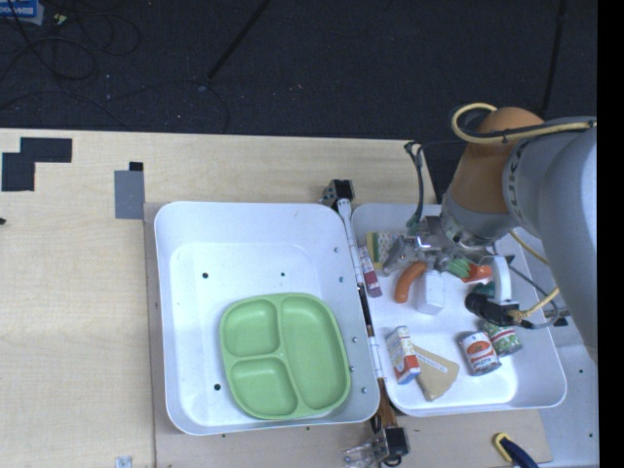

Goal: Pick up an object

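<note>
My gripper (426, 253) hangs low over the back part of the right bin (541, 390), under the arm's orange band. Just below it in the camera view lie an orange-red sausage (409, 281) and a small white block (432, 294). A red and white item (485, 272) lies to its right, partly hidden by the wrist. Nearer the front are a small box (403, 353), a tan cheese wedge (438, 374), a red-labelled can (478, 352) and a green-labelled can (506, 339). I see nothing held in the gripper.
The left bin (185, 261) holds a green divided plate (284, 355). A ridge with a black clip (340, 192) separates the two bins. A black cable (421, 178) runs beside the wrist. Bare bench lies to the left.
</note>
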Controlling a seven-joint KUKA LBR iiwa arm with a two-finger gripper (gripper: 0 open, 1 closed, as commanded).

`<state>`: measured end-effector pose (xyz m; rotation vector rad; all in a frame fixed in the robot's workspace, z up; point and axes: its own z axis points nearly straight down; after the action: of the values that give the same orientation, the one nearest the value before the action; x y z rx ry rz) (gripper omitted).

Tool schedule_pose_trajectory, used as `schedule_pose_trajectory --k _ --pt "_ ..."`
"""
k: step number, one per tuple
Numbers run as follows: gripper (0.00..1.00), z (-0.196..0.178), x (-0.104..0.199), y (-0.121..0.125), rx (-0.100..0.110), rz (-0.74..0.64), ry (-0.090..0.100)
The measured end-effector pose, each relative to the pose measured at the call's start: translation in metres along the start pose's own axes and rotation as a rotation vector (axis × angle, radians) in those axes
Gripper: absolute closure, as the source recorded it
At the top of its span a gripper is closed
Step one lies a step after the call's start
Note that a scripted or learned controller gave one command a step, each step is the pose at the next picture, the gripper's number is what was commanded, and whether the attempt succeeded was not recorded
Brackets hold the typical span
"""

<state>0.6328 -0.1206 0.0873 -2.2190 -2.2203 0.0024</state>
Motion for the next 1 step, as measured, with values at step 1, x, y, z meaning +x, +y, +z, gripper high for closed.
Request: schedule_pose_trajectory --k 1 --pt "1.0 -0.0107 0.0001 0.0004 0.001 0.0 0.002"
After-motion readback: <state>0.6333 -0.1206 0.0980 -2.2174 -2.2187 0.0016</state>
